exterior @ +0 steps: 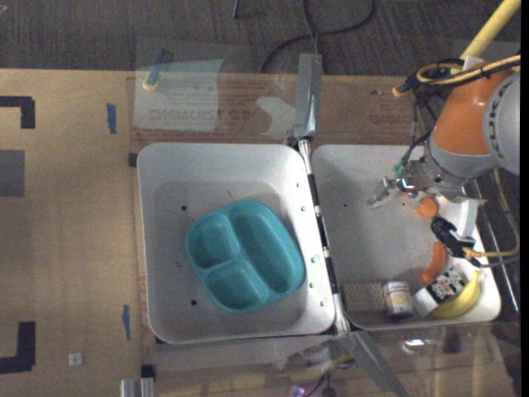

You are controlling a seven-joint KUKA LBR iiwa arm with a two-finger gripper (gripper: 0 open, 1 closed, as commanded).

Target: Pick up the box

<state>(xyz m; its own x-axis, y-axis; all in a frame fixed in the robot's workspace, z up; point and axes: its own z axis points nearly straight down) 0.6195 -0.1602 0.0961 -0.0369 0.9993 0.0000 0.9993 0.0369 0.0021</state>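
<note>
The arm ran off the frame's right edge. Its wrist hid part of an orange item; the box was too small to read.

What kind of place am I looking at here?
Probably a robotics lab test bench: a robot arm reaches over two white bins, a teal divided plate lies in one, and cables trail across the carpet.

The left bin is being largely occupied by a teal tray. The right bin's near corner is being crowded by a can, box and banana.
</note>
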